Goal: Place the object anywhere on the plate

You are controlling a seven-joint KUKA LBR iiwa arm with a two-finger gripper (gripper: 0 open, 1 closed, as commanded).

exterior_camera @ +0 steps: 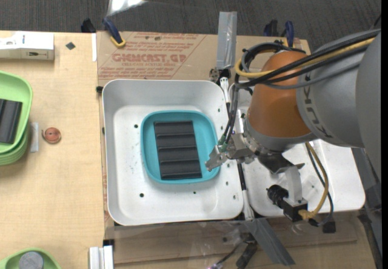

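Hovering at teal plate (148, 140) right rim: end effector (216, 159), finger opening unclear.

Left bin (121, 159) is looking like smooth white plastic w/ a soft sheen. Teal plate (148, 140) is showing semi-gloss plastic; black ribbed block (176, 149) on it is reading matt. Bench (60, 201) is showing pale wood grain. Far cardboard sheet (151, 53) is looking matt, printed. Arm (339, 98) shell is looking smooth grey, orange band (273, 104) glossy.
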